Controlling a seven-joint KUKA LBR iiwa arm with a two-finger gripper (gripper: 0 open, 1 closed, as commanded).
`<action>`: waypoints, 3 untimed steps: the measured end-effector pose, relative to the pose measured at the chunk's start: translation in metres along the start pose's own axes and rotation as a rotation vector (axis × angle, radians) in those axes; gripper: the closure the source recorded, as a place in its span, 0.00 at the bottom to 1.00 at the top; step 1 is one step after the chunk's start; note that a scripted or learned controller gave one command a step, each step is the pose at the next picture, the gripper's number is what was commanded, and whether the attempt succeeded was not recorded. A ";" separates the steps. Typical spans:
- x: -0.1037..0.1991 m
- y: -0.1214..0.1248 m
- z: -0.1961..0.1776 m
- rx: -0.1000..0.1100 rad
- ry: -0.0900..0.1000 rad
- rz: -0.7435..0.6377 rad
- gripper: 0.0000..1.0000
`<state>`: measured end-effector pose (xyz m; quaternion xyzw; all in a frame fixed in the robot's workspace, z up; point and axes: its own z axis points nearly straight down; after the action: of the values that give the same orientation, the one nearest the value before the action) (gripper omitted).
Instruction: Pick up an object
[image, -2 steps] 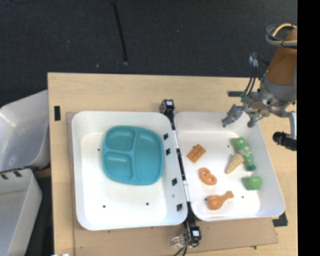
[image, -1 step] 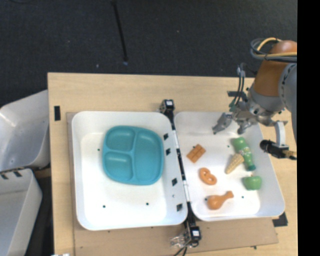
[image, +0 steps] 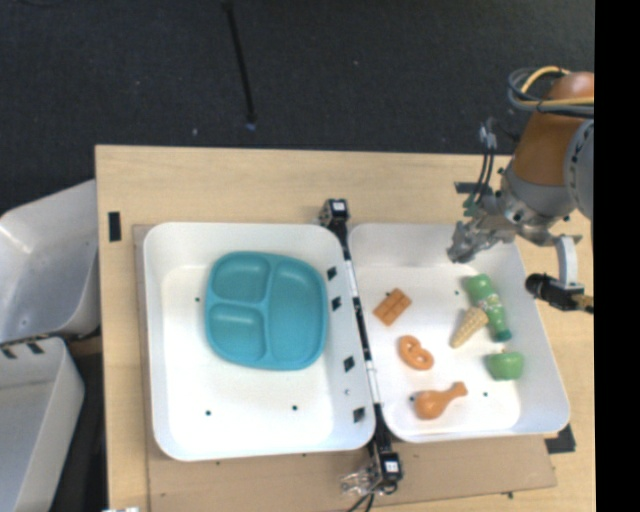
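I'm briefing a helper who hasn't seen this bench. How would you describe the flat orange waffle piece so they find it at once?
Look at the right bin, the one without the teal divided plate. The waffle lies in its left part, nearest the divider between the bins, above the orange pretzel. It is the one flat, rectangular orange piece with a ridged grid surface; its neighbours are curved or rounded.
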<state>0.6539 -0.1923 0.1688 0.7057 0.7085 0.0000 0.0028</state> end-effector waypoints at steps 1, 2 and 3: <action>-0.003 0.004 -0.045 -0.002 0.002 0.000 1.00; -0.004 0.005 -0.054 0.000 0.003 -0.001 1.00; 0.042 -0.006 -0.067 0.003 0.005 -0.002 1.00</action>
<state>0.6469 -0.1497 0.2359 0.7051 0.7091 0.0010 0.0000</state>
